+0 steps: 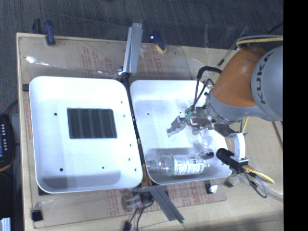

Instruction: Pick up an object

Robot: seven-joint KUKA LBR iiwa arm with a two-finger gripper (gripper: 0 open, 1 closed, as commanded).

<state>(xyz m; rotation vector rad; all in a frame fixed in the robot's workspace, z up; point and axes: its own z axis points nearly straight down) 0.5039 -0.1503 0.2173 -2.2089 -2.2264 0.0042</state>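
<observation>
While the arm reaches in from the right, two white bins sit side by side. The left bin (48, 167) holds one dark ribbed rectangle (91, 123), flat near its centre. The right bin (144, 100) holds one clear plastic bottle (180, 165) (labelled, lying on its side) along the lower wall. The gripper (175, 127) hangs over this bin's middle, near the bottle. Whether it is spread or closed cannot be told.

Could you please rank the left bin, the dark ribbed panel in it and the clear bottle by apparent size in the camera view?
1. left bin
2. dark ribbed panel, by area
3. clear bottle: longer than the panel but narrower, so those two are close.
</observation>
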